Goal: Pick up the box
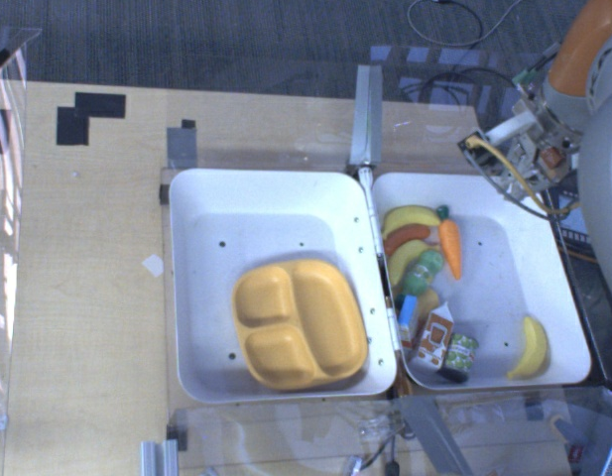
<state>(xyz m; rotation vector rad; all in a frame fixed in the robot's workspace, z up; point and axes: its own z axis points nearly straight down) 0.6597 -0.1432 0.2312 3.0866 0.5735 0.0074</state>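
Where smooth fruit (413, 228) crowds, flat printed box (434, 337), moulded yellow tray (300, 322)

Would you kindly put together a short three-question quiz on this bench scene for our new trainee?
1. True or false: the yellow tray lies in the left bin.
2. The box lies in which part of the right bin, as the view shows it? A) lower left B) upper right C) upper middle
3. Fill in: the orange vegetable beside the bananas is a ____.
Key: 1 true; 2 A; 3 carrot.
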